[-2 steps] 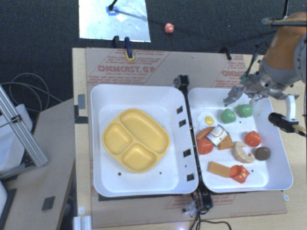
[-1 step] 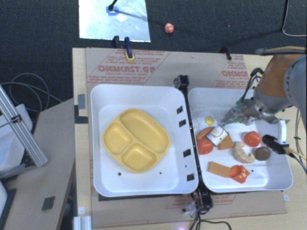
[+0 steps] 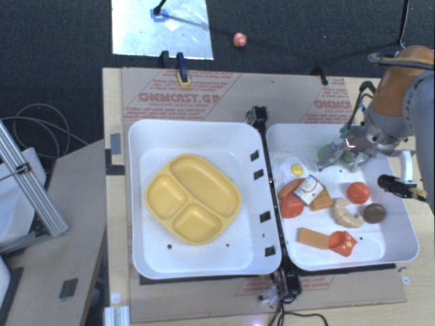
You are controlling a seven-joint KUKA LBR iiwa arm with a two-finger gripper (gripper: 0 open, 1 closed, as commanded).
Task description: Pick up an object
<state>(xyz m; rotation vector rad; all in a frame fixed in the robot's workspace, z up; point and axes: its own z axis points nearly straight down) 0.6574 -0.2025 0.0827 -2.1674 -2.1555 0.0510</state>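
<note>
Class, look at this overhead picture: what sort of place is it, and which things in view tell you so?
Probably a robotics lab test bench, not a kitchen. A grey robot arm reaches over two white bins, toy food such as a tomato lies in the right one, and a yellow divided plate sits in the left.

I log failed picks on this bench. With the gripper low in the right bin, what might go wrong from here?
The gripper sits over a small green item near the right bin's back wall; the wall may block a clean close.

The toys are crowded: the fried egg, carton and tomato lie close together, so a grab there may catch two or knock one aside.

The croissant and brown ball look rounded and may slip.
</note>
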